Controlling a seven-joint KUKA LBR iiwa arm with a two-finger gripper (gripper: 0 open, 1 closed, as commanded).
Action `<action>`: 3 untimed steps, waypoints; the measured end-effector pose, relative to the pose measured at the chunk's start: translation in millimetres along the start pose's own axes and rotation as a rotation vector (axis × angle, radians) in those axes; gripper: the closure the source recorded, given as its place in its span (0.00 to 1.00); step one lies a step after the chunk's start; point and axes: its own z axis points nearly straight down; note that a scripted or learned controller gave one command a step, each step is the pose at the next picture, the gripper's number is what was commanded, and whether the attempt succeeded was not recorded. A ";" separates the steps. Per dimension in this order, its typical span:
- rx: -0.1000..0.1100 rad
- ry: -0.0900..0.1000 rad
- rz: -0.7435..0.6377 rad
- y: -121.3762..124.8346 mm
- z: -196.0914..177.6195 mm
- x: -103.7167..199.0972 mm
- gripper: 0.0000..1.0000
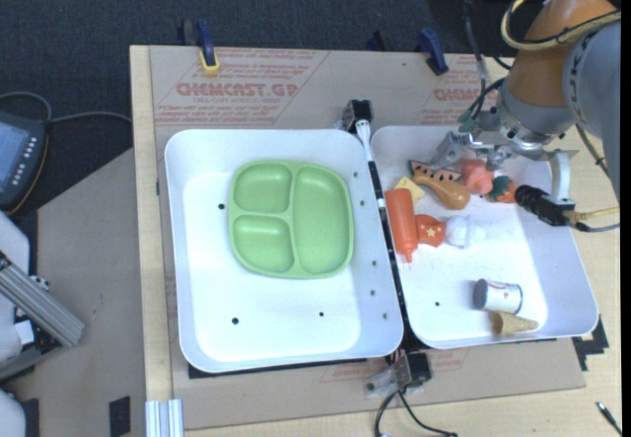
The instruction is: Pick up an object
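I read "CHEMCAST GP" on the board (237,88) behind the green divided plate (293,219). Right of it, the gripper (480,157) hovers over toys; I can't tell its jaw state.

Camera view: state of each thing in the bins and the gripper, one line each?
green divided plate: flat in the left bin, nothing on it.
orange bottle: on its side, against the right bin's left wall.
small grey-and-white cup: tipped on its side.
brown toy: lying flat, near the gripper.
gripper: low over the toy pile; grip not readable.
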 end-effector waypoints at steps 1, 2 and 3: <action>0.002 0.000 0.000 -0.6 3.1 -0.1 0.00; -0.002 -0.003 0.000 0.7 -8.1 -0.9 1.00; 0.016 0.005 0.000 0.3 -72.0 -1.8 1.00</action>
